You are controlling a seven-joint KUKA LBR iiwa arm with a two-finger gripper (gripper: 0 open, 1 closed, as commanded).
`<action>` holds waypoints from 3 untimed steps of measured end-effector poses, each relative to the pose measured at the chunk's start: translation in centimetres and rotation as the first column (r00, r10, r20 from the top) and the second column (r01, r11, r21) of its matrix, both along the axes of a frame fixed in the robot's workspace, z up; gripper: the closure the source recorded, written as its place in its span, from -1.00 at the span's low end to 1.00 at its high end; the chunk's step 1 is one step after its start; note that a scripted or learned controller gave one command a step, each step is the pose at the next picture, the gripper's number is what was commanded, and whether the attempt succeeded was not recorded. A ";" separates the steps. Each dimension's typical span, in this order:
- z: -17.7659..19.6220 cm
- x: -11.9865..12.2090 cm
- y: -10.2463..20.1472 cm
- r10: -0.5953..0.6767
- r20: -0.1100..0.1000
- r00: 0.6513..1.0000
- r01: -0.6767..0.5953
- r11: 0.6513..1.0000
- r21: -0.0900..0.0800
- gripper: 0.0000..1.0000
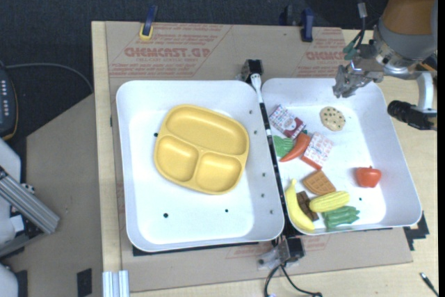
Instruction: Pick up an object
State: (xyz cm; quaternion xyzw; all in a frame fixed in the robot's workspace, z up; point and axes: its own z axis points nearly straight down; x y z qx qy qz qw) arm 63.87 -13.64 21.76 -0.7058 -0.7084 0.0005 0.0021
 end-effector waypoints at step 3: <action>1.8 -9.7 11.2 -0.001 -0.001 1.000 0.001 1.000 0.000 1.00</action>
